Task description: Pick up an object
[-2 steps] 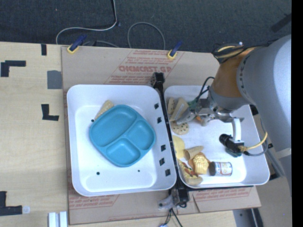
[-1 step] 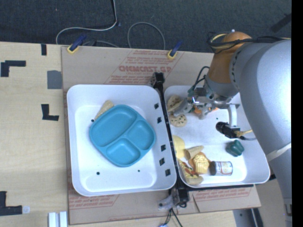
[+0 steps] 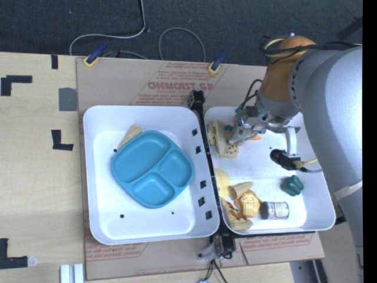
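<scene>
— Where do we find the hand?
— We see the hand (image 3: 237,135) low in the right bin (image 3: 262,173), near its back left corner and close to the wall it shares with the left bin (image 3: 106,217). We cannot tell whether it is open or closed.
— Which thing is nearest to it?
— A tan holed piece (image 3: 227,149) lies just beside the hand, against that left wall. We cannot tell whether the two touch.
— What else do we see in that bin?
— A green lump (image 3: 291,186) sits near the right wall. A small bottle (image 3: 275,210) lies on its side by the front edge, with a golden bundle (image 3: 247,202) just beside it. A pale yellow piece (image 3: 221,178) lies along the left wall.
— And the left bin?
— We see a blue divided plate (image 3: 153,167) in its middle, with a tan scrap (image 3: 131,136) showing under the plate's back left rim. Both bins rest on a cardboard sheet (image 3: 171,87) on the table (image 3: 35,187).
</scene>
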`<act>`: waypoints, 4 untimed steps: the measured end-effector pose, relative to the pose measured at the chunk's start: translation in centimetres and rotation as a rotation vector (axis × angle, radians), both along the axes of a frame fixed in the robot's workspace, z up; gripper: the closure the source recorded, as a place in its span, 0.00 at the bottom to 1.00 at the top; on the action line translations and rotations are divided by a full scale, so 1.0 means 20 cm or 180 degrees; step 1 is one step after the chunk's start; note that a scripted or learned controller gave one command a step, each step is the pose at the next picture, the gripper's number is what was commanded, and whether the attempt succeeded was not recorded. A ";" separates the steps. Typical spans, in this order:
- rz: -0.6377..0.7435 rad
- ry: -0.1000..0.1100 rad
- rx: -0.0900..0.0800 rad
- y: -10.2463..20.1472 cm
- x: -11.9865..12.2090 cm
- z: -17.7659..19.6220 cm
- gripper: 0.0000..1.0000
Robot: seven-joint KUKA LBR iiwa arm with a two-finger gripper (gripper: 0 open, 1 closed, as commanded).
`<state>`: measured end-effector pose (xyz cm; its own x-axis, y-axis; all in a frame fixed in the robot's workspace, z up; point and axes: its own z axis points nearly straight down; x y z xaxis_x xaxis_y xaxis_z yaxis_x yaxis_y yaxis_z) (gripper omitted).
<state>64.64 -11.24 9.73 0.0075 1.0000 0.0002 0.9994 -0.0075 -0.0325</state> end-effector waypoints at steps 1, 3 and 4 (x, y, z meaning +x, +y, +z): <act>-0.0008 0.0016 -0.0015 -0.02 -0.01 -0.01 0.00; -0.0001 0.0001 -0.0001 -0.12 0.08 -0.06 0.00; -0.0011 -0.0009 -0.0027 -0.09 0.08 -0.06 0.00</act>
